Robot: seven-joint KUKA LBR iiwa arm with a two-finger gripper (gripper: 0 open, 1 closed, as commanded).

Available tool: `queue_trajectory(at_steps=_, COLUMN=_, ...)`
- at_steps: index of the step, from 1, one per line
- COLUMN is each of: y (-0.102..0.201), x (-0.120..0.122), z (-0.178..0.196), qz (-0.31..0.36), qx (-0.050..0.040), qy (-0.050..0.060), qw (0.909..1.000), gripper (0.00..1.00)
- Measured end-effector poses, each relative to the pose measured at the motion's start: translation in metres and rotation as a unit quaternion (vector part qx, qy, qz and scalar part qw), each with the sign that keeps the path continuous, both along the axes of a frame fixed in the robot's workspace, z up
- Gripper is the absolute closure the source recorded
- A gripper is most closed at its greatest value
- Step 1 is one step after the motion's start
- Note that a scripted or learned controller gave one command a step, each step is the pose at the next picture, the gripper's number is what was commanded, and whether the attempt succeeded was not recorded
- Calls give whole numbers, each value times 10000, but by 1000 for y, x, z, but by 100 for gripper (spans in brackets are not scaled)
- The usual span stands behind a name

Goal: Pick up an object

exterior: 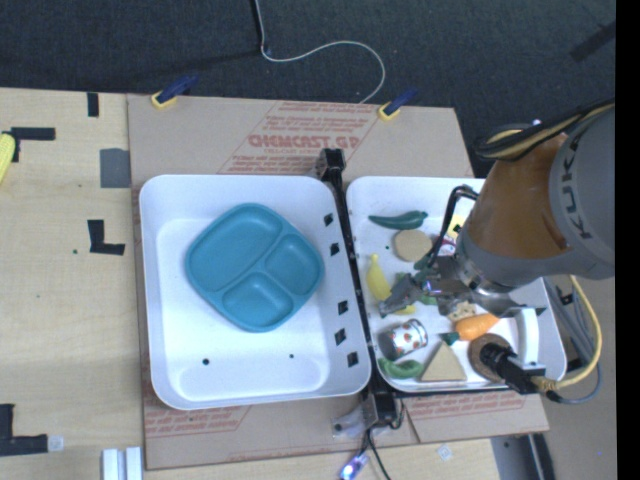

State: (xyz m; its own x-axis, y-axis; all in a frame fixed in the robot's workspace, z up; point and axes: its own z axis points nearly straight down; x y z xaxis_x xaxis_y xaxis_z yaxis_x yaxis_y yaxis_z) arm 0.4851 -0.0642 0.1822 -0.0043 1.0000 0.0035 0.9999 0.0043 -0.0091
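My gripper hangs low over the middle of the right bin; its dark fingers are too blurred to read. Around it lie several small toys: a green pepper at the back, a tan round piece, a yellow piece by the left wall, a silver and red can-like object in front, an orange carrot-like piece, a tan wedge and a green piece at the front edge. Nothing shows between the fingers.
The left bin holds a blue divided plate. A black divider with clips runs between the bins. The arm's grey and orange body covers the right bin's right half. Cardboard lies under both bins.
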Motion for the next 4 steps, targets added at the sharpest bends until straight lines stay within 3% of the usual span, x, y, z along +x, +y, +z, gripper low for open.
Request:
queue_trajectory(at_steps=1, y=54, x=-2, z=1, qz=4, qx=-7, qy=-24, qw=10000, gripper=0)
queue_trajectory(at_steps=2, y=52, x=-2, z=11, qz=-9, qx=-8, qy=-18, qw=10000, gripper=100)
queue_trajectory(at_steps=3, y=54, x=-1, z=43, qz=-11, qx=-14, qy=-48, qw=10000, gripper=100)
queue_trajectory(at_steps=4, y=50, x=-1, z=108, qz=-13, qx=-19, qy=-54, qw=10000, gripper=100)
